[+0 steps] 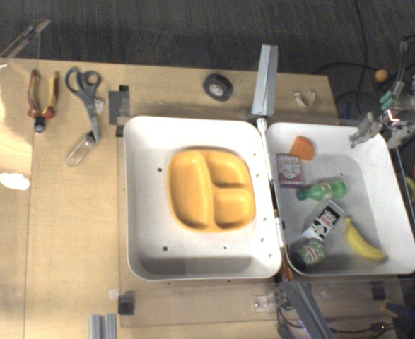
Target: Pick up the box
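The small black-and-white cardboard box (324,222) lies tilted in the right white bin (398,189). It looks light and stiff, so gripping across its narrow sides seems best. The pincer (377,123) hovers at the bin's far corner; I cannot tell its opening.

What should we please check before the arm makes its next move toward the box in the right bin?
1. Box in view, lying flat near the right bin's left wall: ok.
2. Top of box uncovered: ok.
3. Room around box: not ok; orange piece sits beside its upper corner and green bottle just below it.
4. Gripper over the box: not ok; it sits at the bin's upper right corner, away from the box.
5. Gripper carrying anything: cannot tell.
6. Similar item nearby: not ok; black and white carton could be mistaken for the box.
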`<state>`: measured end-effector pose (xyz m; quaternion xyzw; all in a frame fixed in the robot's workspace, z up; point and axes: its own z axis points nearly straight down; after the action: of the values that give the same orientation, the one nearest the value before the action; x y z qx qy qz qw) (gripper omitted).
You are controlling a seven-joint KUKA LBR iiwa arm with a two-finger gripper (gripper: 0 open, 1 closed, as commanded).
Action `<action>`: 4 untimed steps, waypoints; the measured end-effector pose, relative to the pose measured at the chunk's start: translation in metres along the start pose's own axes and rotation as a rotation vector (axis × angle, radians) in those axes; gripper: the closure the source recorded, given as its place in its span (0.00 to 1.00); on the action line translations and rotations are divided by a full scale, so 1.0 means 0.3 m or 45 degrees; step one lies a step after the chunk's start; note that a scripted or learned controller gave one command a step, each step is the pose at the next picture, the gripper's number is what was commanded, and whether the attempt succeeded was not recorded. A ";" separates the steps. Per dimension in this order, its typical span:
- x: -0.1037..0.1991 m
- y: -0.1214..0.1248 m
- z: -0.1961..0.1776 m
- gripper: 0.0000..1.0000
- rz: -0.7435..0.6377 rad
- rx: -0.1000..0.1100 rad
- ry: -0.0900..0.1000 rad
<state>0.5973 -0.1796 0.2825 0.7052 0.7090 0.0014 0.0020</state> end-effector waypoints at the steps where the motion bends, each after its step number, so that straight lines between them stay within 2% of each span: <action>1: 0.255 0.102 0.231 0.00 -0.004 0.003 0.001; 2: 0.288 0.224 0.592 0.00 -0.309 -0.017 -0.006; 3: 0.291 0.093 0.644 0.00 -0.467 -0.010 -0.009; 4: 0.295 0.104 0.599 1.00 -0.469 -0.022 -0.010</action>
<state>0.6288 -0.0910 0.1028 0.5632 0.8262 0.0044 0.0111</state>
